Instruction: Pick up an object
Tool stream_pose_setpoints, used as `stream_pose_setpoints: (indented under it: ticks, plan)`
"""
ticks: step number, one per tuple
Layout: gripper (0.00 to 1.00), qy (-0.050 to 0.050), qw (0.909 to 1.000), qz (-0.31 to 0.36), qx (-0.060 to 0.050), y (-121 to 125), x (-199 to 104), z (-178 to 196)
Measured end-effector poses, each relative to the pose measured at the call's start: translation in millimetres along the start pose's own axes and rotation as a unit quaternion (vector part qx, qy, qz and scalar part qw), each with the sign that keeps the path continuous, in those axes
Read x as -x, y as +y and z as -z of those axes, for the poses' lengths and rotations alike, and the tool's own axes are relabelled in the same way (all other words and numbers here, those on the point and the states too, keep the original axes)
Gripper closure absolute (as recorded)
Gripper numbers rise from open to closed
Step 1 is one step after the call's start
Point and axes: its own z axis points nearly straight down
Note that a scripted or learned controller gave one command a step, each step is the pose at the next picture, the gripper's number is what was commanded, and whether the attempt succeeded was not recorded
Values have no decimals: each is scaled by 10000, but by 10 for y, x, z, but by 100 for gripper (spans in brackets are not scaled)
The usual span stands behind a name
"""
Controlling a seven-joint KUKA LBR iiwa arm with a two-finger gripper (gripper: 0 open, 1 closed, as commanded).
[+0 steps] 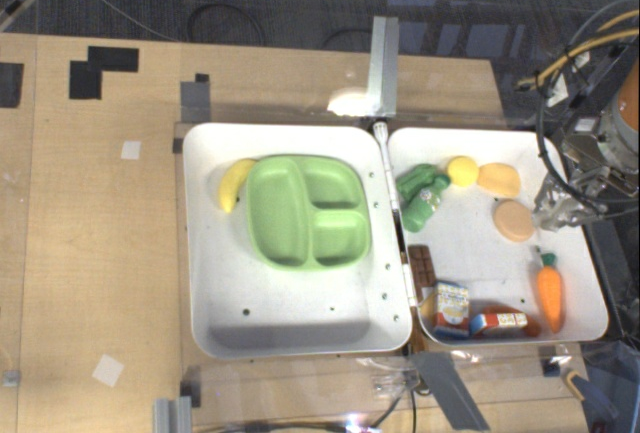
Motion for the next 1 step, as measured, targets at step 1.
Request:
stream_pose_setpoints:
  ticks: [1]
  plan:
    - [0,9,10000,14,62,28,13,-57]
